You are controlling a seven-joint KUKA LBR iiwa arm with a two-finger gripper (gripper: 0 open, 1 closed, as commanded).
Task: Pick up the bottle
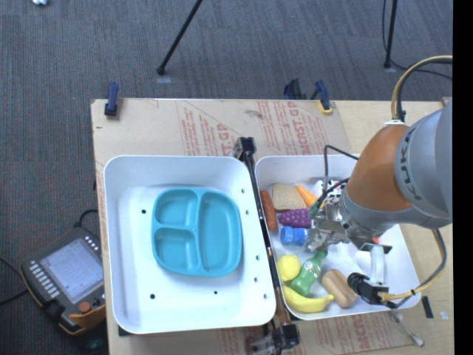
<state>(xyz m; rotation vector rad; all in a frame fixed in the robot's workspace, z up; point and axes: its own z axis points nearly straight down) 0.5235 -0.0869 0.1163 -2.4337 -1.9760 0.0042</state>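
Right bin point(405, 268): green bottle point(308, 272) lying tilted, neck just under jaws; jaws' state unclear.

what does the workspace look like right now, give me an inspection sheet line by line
surface: wooden bench bearing two white bins; left bin holds a blue divided plate
job's things: green bottle lying tilted in the right bin, neck towards the gripper
clutter: banana, lemon, purple grapes, hot dog, carrot, bread slice, small blue item, bread roll
grippers: gripper low in the right bin just above the bottle's neck
cables: yellow hose looping over the arm; thin dark cable by the wrist
surroundings: grey carpet, blue clamps on the bench edge, teach pendant, tripod legs
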